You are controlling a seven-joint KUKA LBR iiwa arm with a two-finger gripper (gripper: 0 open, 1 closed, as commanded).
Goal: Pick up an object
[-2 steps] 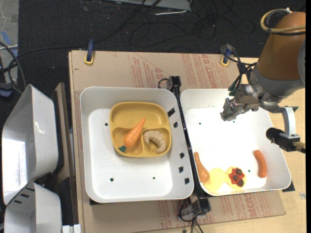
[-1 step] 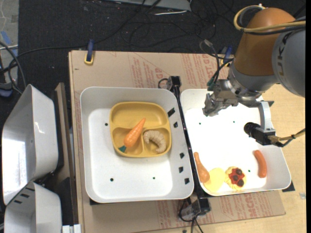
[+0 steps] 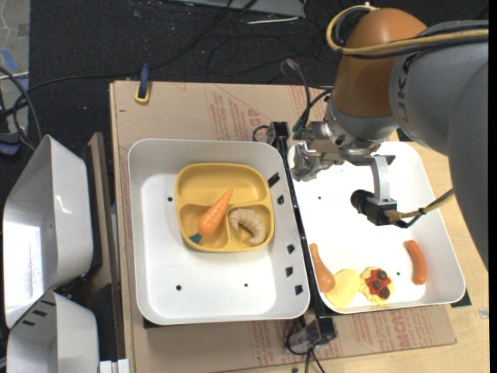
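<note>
**Arm over the right bin's far left corner, toy food lying apart from it**

Grey arm [image 3: 443,76], with its orange band [image 3: 373,45], reaches in from the right and looms largest in the view, high above the bench. Below the band the gripper [image 3: 307,162] hangs over the far left corner of the right bin [image 3: 446,243], close to the wall shared with the left bin [image 3: 155,286]. Whether the gripper is open or closed cannot be told from this angle.

The objects for picking lie in two groups. Along the near edge of the right bin, well apart from the gripper, sit three toy foods. An orange drumstick-shaped piece [image 3: 321,266] lies at the left. Just beside it is a pale yellow piece [image 3: 365,284] with red and dark spots on top. A red-orange sausage [image 3: 418,261] lies near the right wall.

In the left bin a yellow divided plate [image 3: 225,179] lies a little past the middle. A toy carrot [image 3: 215,212] rests in it at a slant across the divider, and a pale curled shrimp [image 3: 248,225] sits in the right-hand compartment, just beside the carrot.

Both bins rest on a cardboard sheet [image 3: 233,103]. A blue and yellow clamp [image 3: 142,84] sits at the sheet's far left corner.
</note>
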